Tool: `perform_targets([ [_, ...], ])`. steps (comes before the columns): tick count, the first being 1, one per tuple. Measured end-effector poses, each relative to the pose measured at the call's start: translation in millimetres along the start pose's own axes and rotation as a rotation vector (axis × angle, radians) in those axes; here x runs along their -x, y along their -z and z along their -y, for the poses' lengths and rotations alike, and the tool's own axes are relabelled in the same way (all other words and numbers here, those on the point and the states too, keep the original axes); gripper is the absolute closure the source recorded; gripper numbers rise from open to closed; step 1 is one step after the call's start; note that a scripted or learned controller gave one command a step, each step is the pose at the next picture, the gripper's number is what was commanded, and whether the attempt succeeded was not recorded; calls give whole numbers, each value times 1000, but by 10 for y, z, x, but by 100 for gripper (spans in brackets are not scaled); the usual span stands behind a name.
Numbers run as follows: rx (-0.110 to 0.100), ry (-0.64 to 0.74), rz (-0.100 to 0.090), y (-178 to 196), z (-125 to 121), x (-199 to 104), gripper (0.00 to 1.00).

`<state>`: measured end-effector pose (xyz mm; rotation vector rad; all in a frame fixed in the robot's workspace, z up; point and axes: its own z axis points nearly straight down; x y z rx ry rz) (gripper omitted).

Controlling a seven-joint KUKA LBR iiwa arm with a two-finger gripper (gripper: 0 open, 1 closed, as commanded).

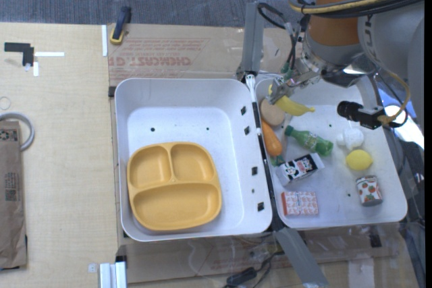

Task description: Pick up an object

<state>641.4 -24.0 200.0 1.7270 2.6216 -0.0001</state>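
The pincer (291,81) is hanging at the back edge of the right bin (391,209), and honestly I can't tell what it's doing at the tip, or if it's gripping anything, since the cables and wrist are crowding that spot. Nothing is visibly lifting off the floor, so I'm reading the pick as not done yet.

Right under and just in front of it, a banana (295,105) is lying with its near end close to the tip, maybe touching, hard to call. That's looking like the target to me. Just beside that, toward the divider, a tan roundish thing (273,113) and a carrot (271,138) are sitting. A bit further out, a green bottle (310,139) and a little milk carton (300,168) are lying flat.

Well off to the arm's side, a lemon (359,160), a white lump (351,138) and a small can (368,190) are waiting. Way across, the left bin (182,94) is holding a yellow divided plate (175,186).

So what's left: closing, lifting, clearing the bin.
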Motion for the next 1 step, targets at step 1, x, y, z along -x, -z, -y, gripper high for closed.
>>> perform_targets([
  [1, -2, -187, 0, -59, -162, 66, 100],
])
